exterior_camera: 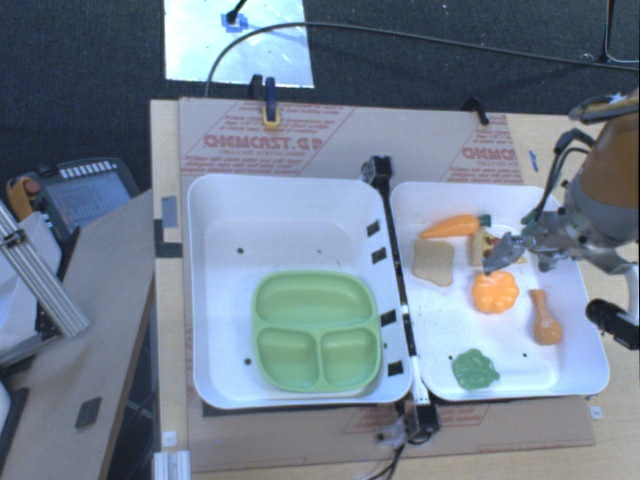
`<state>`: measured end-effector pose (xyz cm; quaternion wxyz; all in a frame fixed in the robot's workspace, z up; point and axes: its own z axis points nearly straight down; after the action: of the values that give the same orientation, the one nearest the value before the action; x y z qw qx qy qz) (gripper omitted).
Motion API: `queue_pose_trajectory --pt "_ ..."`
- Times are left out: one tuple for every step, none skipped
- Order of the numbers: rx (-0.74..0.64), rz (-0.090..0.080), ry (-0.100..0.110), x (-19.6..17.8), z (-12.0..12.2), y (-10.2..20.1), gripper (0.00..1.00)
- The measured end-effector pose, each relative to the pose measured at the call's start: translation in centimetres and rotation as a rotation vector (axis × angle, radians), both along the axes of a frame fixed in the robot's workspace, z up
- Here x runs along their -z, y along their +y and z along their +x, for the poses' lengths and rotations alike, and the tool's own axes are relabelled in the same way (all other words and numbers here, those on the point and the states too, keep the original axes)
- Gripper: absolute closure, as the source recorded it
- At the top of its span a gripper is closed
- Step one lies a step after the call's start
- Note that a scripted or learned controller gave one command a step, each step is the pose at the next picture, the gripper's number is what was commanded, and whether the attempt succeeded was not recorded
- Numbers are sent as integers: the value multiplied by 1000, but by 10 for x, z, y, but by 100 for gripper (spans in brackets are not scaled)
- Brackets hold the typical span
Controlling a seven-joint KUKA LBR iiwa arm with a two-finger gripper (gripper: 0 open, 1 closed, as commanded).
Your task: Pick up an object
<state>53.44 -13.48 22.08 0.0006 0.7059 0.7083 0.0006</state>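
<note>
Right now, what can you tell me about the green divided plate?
The green plate is pale lime, plastic-looking and rounded, split into one long compartment on the far side and two smaller ones on the near side. It lies flat on the floor of the left bin, toward its near right corner. Nothing sits in it or touches it, and it lies apart from the gripper in the other bin.

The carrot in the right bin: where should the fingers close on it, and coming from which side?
Grip the carrot across its thick orange middle, coming straight down from above. It lies flat and nearly level, green stem end toward the gripper, taper pointing left, so the fingers should close across its narrow width. The far side looks open; the bread slice sits close on the near side, so descend carefully there.
</note>
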Motion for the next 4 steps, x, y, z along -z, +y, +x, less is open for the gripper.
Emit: queue_pose_trajectory --pt "1 1 3 56 3 10 0" --pt "3 0 1 99 -5 10 0" --pt "1 -2 -13 105 0 10 0" --pt "1 -1 -8 99 -1 11 100"
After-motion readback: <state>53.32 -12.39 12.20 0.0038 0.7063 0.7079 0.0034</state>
